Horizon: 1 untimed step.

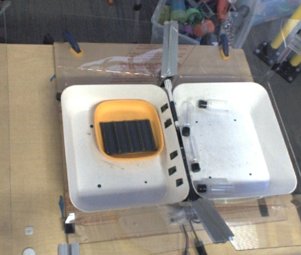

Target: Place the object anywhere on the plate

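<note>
An orange, rounded-square plate (103, 112) lies in the left white bin (81, 185), slightly toward its back. A black ribbed rectangular object (128, 136) rests flat on the plate and covers most of its front half. Its long side runs left to right, and it sits fully inside the plate's rim.
The right white bin (246, 142) holds several clear tubes with black caps, one at the back (212, 104), two along the left wall (192, 155) and one at the front (214, 186). A metal bar (169, 62) divides the bins. A box of coloured toys (203, 9) stands behind the bench.
</note>
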Motion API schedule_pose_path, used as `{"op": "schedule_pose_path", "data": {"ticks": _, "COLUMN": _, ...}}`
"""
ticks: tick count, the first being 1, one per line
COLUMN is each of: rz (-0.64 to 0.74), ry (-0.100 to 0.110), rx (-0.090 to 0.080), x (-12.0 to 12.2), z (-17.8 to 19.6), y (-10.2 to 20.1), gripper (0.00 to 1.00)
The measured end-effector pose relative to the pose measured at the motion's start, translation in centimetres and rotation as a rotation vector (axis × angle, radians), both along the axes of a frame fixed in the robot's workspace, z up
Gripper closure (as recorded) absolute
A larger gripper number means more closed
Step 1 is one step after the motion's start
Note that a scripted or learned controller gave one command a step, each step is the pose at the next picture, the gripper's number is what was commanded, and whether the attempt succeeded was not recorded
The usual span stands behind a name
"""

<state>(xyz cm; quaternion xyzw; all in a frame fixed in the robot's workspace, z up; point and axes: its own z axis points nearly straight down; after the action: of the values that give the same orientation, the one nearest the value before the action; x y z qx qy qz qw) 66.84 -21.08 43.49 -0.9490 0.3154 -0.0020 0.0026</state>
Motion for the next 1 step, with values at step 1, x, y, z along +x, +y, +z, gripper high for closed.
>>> {"op": "schedule_pose_path", "data": {"ticks": 1, "rz": 0.406, "ry": 0.001, "rx": -0.001, "x": -0.03, "z": -0.09, "y": -0.86, "gripper": 1.0}}
